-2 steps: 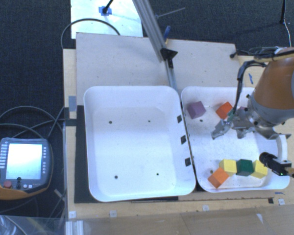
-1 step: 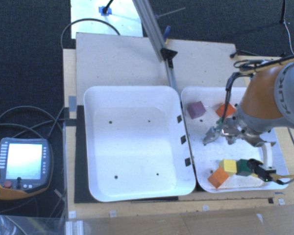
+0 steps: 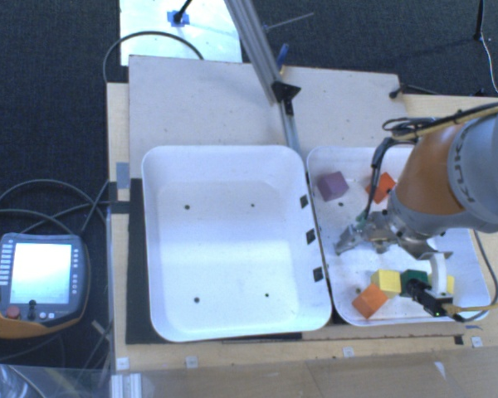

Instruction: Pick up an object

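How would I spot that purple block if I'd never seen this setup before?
Look at the right-hand shallow white bin, the one the grey and orange robot arm reaches over. In its upper left corner, near the wall shared with the other bin, lies a small purple cube, apart from everything else. It is the purple piece; the other blocks are orange, yellow and green.

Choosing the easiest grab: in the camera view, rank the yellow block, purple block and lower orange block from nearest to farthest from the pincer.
Pincer sits low in the right bin.
1. Yellow block: just below and right.
2. Orange block: by the bin's bottom edge; too close to call with the purple.
3. Purple block: up near the top.
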You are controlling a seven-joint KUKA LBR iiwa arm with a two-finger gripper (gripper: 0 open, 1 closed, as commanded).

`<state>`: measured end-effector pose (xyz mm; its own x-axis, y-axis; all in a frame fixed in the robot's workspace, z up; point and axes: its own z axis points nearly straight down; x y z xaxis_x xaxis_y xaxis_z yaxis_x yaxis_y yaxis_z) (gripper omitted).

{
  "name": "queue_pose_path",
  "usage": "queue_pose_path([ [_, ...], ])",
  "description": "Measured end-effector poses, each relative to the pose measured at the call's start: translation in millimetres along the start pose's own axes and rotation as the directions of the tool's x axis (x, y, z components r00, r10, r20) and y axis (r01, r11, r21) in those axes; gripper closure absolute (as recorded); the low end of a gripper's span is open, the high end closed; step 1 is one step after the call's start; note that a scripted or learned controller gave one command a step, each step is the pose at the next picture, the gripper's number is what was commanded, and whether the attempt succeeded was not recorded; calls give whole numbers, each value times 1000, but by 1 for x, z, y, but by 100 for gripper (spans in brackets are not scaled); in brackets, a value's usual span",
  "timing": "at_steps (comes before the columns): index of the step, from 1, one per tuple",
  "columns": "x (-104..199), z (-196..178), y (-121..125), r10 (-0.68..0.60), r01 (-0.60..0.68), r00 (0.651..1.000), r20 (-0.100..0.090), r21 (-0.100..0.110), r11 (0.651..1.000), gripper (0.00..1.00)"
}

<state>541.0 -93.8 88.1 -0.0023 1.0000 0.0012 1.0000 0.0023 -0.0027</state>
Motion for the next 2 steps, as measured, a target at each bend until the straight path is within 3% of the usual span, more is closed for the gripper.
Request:
queue_pose_path([
  [1, -1, -13, 1, -1, 1, 1000, 1, -5, 1000, 100],
  [2, -4, -77, 3, -2, 2, 1000, 3, -10, 1000, 100],
])
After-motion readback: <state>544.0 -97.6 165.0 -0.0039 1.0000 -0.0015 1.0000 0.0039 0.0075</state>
